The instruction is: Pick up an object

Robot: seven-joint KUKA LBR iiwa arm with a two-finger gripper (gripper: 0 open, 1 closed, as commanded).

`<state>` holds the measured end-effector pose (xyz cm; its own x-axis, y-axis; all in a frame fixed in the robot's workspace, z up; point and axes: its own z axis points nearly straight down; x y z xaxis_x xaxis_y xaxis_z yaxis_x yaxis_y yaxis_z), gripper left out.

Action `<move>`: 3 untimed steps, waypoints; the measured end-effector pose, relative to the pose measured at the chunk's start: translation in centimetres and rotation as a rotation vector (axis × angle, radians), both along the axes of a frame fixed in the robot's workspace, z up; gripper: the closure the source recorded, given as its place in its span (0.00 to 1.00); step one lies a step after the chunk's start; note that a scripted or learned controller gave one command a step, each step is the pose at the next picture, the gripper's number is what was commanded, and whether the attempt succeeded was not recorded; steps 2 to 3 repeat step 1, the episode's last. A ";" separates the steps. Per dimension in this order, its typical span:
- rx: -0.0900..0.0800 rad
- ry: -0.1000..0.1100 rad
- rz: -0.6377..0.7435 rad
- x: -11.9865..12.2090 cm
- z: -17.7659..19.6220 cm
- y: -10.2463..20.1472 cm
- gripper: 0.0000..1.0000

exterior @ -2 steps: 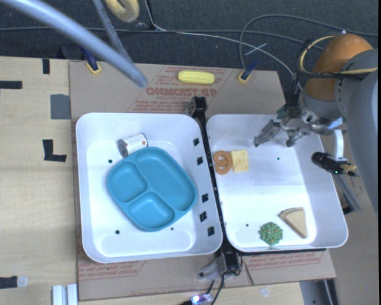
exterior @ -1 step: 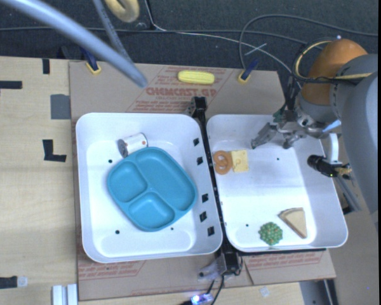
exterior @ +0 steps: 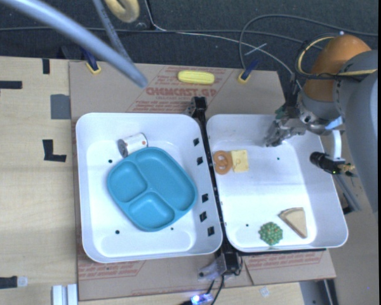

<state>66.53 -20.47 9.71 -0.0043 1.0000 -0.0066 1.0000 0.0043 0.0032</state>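
Unclear, from above, whether the jaws stand wide or narrow; nothing seen between them. Gripper (exterior: 274,135) low over the upper right corner of the right bin (exterior: 317,199), near its back wall. Nearest candidates at left centre of that bin: pretzel (exterior: 221,162) touching a yellow block (exterior: 240,160). Farther off, lower right: green broccoli (exterior: 271,233) beside a toast slice (exterior: 295,221). Left bin (exterior: 89,189): blue divided plate (exterior: 152,187), small cup (exterior: 133,144). Risk: closing on bare floor, or clipping the wall, given the offset. Arm (exterior: 343,68) entering from the right, wrist bent down.
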 end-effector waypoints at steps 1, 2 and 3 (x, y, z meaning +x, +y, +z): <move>0.006 0.000 -0.003 -0.1 4.4 0.6 1.00; 0.006 0.000 -0.003 -0.1 4.4 0.6 1.00; 0.006 0.000 -0.003 -0.1 4.4 0.6 1.00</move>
